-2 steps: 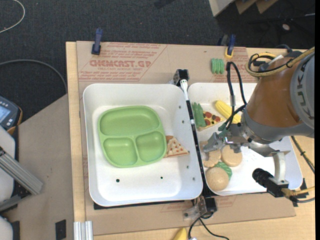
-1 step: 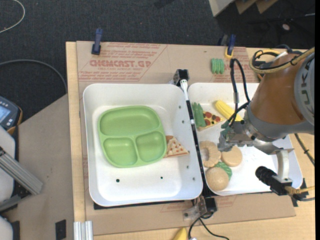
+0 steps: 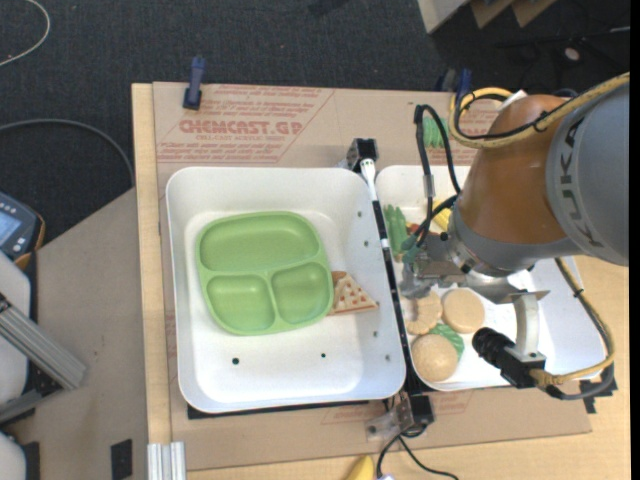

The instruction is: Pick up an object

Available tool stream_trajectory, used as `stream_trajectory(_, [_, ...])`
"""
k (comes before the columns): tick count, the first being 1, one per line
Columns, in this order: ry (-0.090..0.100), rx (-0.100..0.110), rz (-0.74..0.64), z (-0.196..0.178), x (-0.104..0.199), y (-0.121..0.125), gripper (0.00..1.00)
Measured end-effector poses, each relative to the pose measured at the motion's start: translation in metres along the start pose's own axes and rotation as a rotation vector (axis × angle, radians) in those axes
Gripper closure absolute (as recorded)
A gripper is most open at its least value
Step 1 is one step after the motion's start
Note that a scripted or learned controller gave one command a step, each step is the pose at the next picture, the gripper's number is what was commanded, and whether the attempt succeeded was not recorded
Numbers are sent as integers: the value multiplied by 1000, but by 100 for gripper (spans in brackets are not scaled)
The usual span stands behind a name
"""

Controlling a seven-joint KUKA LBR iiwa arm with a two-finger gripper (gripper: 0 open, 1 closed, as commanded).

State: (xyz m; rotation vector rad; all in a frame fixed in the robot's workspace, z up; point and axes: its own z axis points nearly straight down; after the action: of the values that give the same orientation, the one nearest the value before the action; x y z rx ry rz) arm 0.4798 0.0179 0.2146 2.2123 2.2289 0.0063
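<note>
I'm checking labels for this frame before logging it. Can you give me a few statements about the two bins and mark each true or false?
1. A green divided plate lies in the left bin. True.
2. The triangular cracker-like piece sits in the right bin. False: it lies in the left bin, touching the green divided plate's right edge.
3. The arm reaches over the right bin. True.
4. The round tan food pieces are in the left bin. False: they are in the right bin, near its front-left part.
5. The green divided plate has three compartments. True.
6. The bins rest on a blue tablecloth. False: they sit on a brown cardboard sheet with red print.
</note>
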Motion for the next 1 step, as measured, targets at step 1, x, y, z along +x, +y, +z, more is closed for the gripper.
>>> stream_trajectory(1, [1, -13, 3, -142, 21, 2, 100])
